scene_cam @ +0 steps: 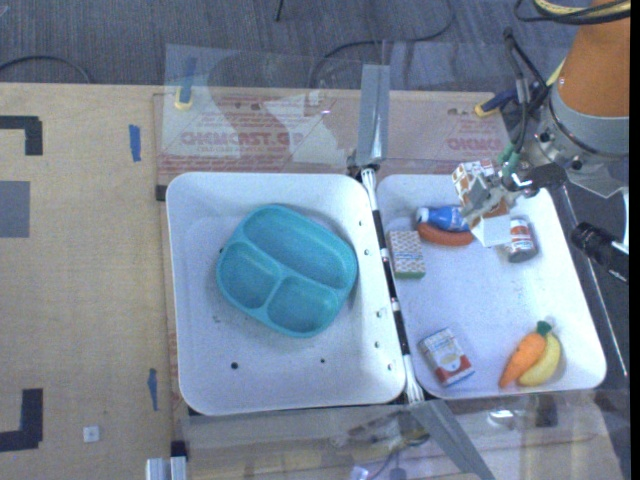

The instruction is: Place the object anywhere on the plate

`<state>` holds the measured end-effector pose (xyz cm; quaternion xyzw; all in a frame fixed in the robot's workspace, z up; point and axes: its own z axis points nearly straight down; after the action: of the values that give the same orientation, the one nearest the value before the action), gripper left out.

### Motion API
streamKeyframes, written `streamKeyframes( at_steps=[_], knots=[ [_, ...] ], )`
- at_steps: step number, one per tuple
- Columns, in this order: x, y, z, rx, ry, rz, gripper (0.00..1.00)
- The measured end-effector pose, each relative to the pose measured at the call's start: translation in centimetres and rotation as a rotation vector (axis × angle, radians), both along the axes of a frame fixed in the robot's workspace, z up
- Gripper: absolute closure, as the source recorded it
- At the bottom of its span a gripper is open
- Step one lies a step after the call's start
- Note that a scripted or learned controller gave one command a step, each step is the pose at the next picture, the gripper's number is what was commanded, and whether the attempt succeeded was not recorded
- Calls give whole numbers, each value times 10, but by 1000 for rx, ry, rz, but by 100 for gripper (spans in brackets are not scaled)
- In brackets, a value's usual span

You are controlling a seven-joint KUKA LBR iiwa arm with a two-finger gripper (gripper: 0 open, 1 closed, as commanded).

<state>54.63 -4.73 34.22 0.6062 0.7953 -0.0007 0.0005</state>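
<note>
Two white bins side by side, catalogued from above. Left bin: one teal divided plate, three compartments, lying flat near the middle, nothing on it. Right bin: everything else.

Contents of the right bin, back to front — a blue bottle lying on its side, touching an orange-red sausage-shaped piece just in front of it; a small patterned box near the dividing wall; a small can with a red label toward the right; a red-and-white carton lying flat near the front; a carrot and a banana touching each other at the front right corner.

My gripper sits over the back of the right bin, just right of the blue bottle, well apart from the plate. A white patterned box shows right at my fingers — whether they are apart or clamped on it I cannot tell. My orange band is at the upper right.
</note>
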Motion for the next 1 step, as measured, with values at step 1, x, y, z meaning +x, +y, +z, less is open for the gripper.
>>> streamKeyframes(
  at_steps=[1],
  knots=[
    [11, 79, -24, 2, 1, 13, 100]
  ],
)
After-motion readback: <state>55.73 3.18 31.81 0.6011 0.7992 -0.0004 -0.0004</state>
